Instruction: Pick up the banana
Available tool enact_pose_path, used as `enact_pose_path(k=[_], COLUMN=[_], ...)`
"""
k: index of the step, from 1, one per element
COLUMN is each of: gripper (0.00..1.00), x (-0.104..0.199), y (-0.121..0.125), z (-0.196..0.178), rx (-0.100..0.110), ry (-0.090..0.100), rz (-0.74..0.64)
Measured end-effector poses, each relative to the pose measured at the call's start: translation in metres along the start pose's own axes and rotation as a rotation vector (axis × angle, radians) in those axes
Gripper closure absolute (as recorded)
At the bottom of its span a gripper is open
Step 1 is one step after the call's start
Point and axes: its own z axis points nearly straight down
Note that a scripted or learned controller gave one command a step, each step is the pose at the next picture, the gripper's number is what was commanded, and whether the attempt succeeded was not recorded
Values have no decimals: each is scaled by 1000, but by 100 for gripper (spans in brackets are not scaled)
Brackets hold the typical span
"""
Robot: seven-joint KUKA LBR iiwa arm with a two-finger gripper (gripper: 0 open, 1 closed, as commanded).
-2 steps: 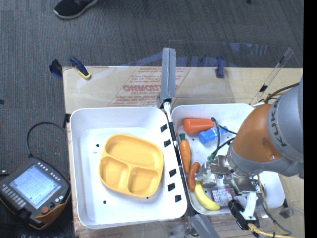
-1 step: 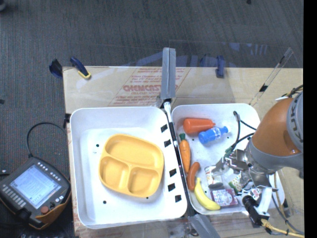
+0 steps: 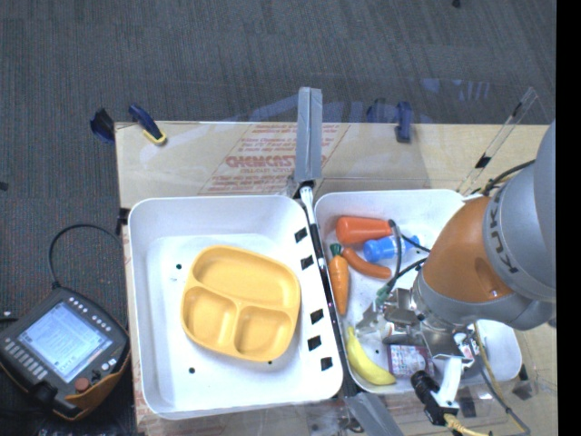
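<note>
Curved yellow plastic banana [image 3: 368, 360] lying flat at near-left corner of right shallow white bin [image 3: 427, 198], claw [image 3: 399, 330] poised just beside it, presumably lining up a grasp; grip state not discernible.

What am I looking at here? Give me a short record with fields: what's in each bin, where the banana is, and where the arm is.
left bin: yellow divided plate
right bin: banana, two carrots, an orange and a blue toy
banana position: near corner of right bin, beside the divider, lying flat
arm: over right bin, reaching in from the right
gripper: above the bin floor, just right of the banana
banana held: no, not between the jaws
</note>
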Motion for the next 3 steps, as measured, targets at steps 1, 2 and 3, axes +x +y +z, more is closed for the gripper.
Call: enact_pose_path(k=[1, 2, 3], gripper=[0, 0, 0], x=[-32, -5, -47], y=[8, 0, 11], z=[-92, -25, -62], rx=[0, 3, -1], ry=[-2, 0, -1], rz=[-23, -211, -362])
